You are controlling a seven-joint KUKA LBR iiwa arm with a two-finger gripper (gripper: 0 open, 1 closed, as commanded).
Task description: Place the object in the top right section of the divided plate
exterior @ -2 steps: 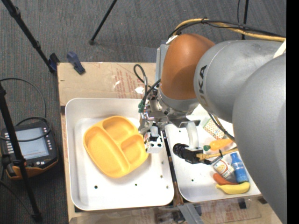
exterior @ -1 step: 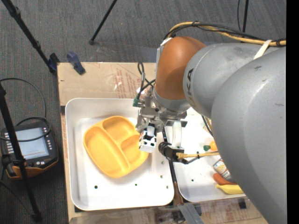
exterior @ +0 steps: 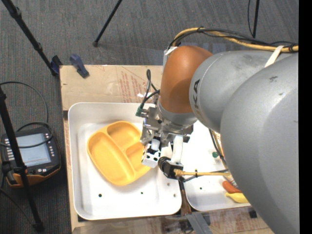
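A yellow divided plate (exterior: 116, 152) lies tilted in the left white bin (exterior: 83, 199), with one long section and two smaller ones. My gripper (exterior: 164, 153) hangs over the plate's right edge, near the rim between the two bins. Its two white fingers (exterior: 150, 154) stand apart and I see nothing between them. The arm's grey body and orange band hide much of the right bin. Loose objects, an orange and a yellow piece (exterior: 234, 193), lie in the right bin (exterior: 204, 204) at the lower right.
A small green item (exterior: 214, 154) sits in the right bin beside the arm. A yellow cable (exterior: 204, 172) runs across from the wrist. Tripod legs and a teach pendant (exterior: 30, 152) stand on the floor to the left of the bench.
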